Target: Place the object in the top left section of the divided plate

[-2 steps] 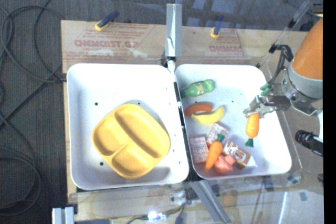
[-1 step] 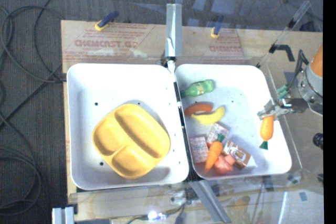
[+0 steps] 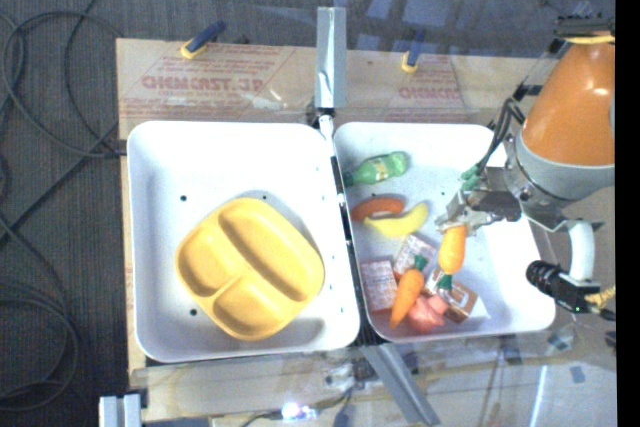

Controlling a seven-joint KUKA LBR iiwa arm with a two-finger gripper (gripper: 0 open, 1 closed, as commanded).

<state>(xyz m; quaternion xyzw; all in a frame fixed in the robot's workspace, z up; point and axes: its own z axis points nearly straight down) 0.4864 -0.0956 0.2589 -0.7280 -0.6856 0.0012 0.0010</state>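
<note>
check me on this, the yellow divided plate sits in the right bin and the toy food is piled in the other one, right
Not quite: the camera view shows the yellow divided plate in the left bin, not the right. The toy food, such as the carrot and banana, lies in the right bin.

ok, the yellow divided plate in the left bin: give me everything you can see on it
The divided plate is yellow, looks like moulded plastic, rounded-square, with raised ridges splitting it into three sections: two long ones and a smaller one toward the view's bottom. It lies flat and right way up, turned at a diagonal, near the middle of the left bin. All sections look bare. Nothing touches it but the bin floor.
</note>
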